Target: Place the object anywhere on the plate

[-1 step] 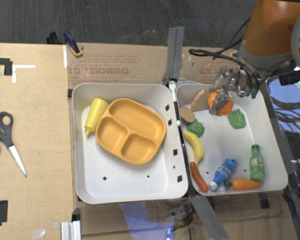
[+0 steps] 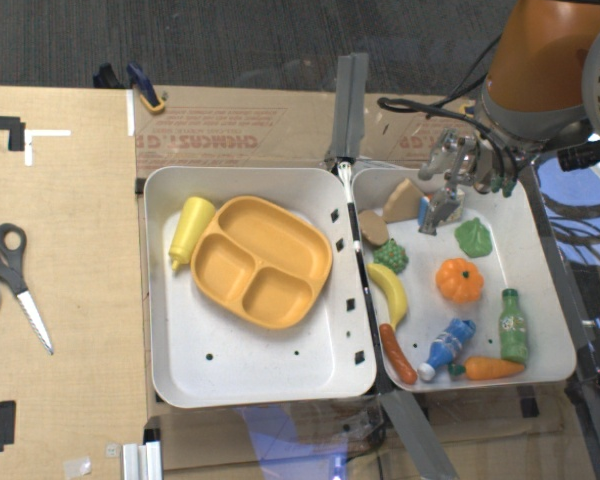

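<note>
Camera view. We locate the gripper (image 2: 442, 206) over the back of the right bin (image 2: 550, 298), hanging from the orange-banded wrist. Its fingers point down and stand narrowly apart, with nothing visible between them. The task does not name the object, so we judge the candidate to be whichever item lies nearest the fingertips. Relative to the gripper: a tan wedge (image 2: 404, 202) sits just beside it toward the left bin, a green leafy piece (image 2: 473, 237) just beside it on the opposite side, and the orange pumpkin (image 2: 460, 280) nearer the front. The yellow plate (image 2: 258, 261) lies well apart from the gripper, in the left bin (image 2: 180, 368). The divider wall between the bins must be cleared during any transfer. A yellow bottle (image 2: 190, 230) touches the plate's far rim, so that edge calls for care.
</note>
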Robot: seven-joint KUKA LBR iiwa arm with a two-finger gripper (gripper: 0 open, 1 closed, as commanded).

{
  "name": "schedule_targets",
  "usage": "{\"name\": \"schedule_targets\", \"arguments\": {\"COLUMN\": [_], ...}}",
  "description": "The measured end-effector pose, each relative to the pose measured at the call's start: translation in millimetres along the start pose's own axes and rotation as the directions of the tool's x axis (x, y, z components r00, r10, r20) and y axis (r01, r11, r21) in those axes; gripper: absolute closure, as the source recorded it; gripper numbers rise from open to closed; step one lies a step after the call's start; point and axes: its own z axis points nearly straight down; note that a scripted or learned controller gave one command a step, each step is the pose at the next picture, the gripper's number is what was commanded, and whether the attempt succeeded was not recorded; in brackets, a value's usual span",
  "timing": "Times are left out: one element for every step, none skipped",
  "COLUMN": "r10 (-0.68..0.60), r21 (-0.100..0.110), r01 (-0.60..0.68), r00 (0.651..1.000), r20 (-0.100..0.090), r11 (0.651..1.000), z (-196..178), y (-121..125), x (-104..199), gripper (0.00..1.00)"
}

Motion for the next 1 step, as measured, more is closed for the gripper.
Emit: {"name": "schedule_targets", "arguments": {"r10": [-0.001], "r21": [0.001], "r01": [0.001], "r00": [1.0], "r20": [0.005], "r11": [1.0], "z": [-9.8], "y": [0.1], "x": [-1.4], "gripper": [1.0]}}
